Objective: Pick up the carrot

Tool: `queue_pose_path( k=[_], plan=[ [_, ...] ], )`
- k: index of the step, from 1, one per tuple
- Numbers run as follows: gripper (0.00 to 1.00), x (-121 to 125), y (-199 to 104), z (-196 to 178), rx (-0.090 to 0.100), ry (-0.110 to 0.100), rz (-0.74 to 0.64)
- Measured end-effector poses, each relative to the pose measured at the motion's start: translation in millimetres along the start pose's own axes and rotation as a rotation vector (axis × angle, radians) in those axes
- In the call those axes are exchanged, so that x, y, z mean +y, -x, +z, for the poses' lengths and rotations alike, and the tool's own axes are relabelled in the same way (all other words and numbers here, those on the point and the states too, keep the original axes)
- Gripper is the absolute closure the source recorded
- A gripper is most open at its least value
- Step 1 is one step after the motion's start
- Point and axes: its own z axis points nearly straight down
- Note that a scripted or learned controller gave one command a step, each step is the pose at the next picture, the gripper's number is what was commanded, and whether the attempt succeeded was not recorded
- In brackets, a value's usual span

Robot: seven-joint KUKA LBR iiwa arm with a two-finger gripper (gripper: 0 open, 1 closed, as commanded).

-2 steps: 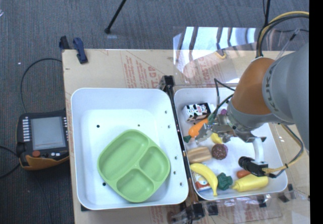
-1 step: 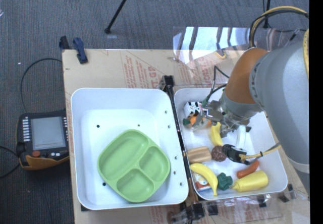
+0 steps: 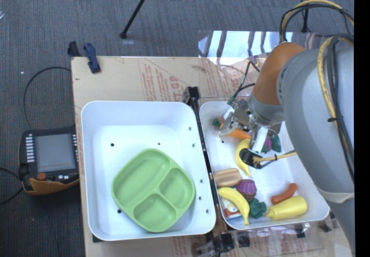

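The pincer (image 3: 240, 125), its state impossible to tell, hangs over the one carrot (image 3: 238, 133) lying roughly left-right at the back of the right of two bins (image 3: 317, 214), near two bananas (image 3: 237, 199).

Bench (image 3: 144, 76) with two white bins (image 3: 98, 134)

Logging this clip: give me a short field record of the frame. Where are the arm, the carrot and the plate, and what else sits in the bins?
arm: reaches in from the right, gripper low over the far end of the right bin
carrot: orange piece right at the gripper; whether it is held cannot be told
left bin: green divided plate
right bin, near end: two bananas, bread roll, purple piece, yellow bottle, red sausage
task status: carrot not visibly lifted
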Motion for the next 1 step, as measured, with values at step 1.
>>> queue_pose_path(
  k=[1],
  plan=[
    [1.00,-1.5,-1.4,-9.0,-0.004,-0.008,-0.011]
  ],
)
